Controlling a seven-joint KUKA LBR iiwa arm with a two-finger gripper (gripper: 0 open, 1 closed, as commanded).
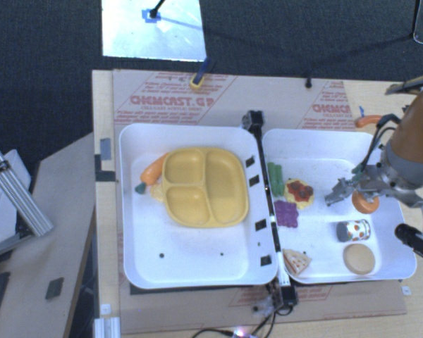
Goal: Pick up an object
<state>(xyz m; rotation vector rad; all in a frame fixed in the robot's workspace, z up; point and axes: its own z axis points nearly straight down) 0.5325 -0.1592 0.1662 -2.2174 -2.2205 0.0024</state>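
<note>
From above, the counter (162,94) carries two white bins side by side. The left bin (155,259) holds a yellow divided plate (201,186), with a carrot (152,170) lying against the plate's upper left edge. The right bin (324,150) holds several small things: a green piece (274,177) near the divider, a pizza-like disc (299,191) just beside it, a purple piece (287,214) below that, a wedge (296,261) at the lower left corner, a small can (353,230) on its side, a tan round (359,258) just below the can, and an orange piece (365,203) toward the right wall. The arm (416,143) reaches in from the right, and the tool (336,193) sits low over the right bin, between the disc and the orange piece, its grey tips pointing left. Nothing can be seen between the tips; whether the tool is open or closed I cannot tell from this angle. The orange piece lies right against the tool's body.
</note>
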